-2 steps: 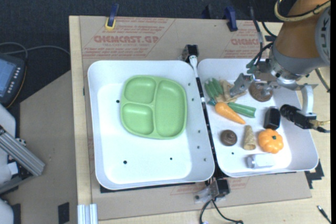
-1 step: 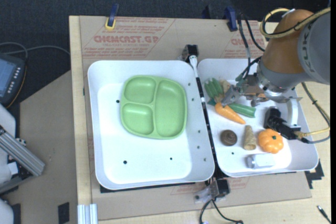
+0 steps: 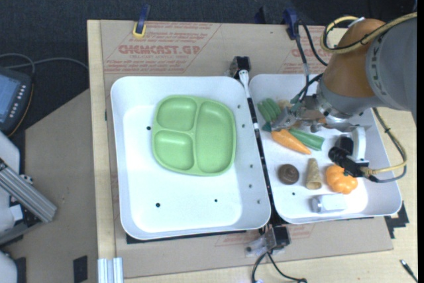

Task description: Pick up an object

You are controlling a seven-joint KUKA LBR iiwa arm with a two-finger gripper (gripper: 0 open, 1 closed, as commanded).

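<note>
Fingers [image 3: 299, 117] over the right bin [image 3: 377, 205], grip state unclear, beside carrot [image 3: 291, 141] lying tip-left, slightly slanted.

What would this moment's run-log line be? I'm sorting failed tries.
arm: over right bin | claw: low beside carrot, green vegetables | left bin: green divided plate | grasp: none seen

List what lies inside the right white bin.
In the right white bin: orange carrot, green vegetables, brown round piece, tan piece, orange pepper, grey block. The grey arm covers the far part.
</note>
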